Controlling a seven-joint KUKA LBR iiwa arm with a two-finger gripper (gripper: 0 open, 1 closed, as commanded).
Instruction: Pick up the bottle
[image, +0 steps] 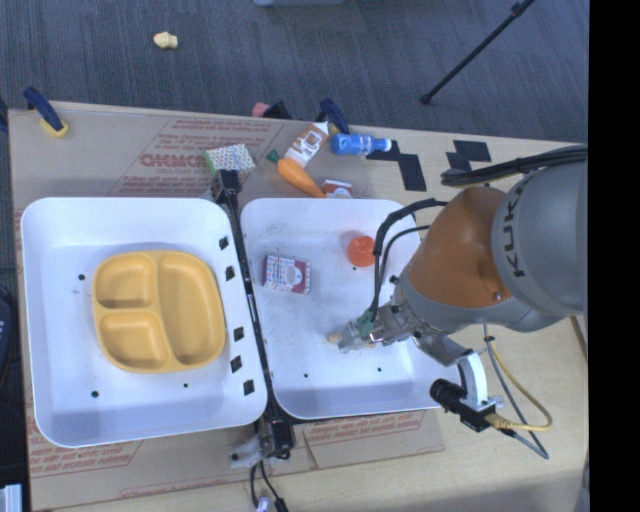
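A small blue bottle (356, 145) lies on its side on the cardboard behind the right bin (330, 400). Beside it a white bottle with an orange label (306, 146) lies tilted. My gripper (354, 335) is low inside the right bin, near its middle front, far from both bottles. A small pale yellowish bit (333, 339) shows at its tip; what it is cannot be made out. The orange band and grey arm (470, 265) cover the bin's right side.
In the right bin lie a red-and-white carton (286, 274) and a round orange-red piece (360, 249). The left bin (50, 400) holds a yellow divided plate (158, 310). An orange carrot-like toy (298, 177) and a green patterned packet (229, 158) lie behind the bins.
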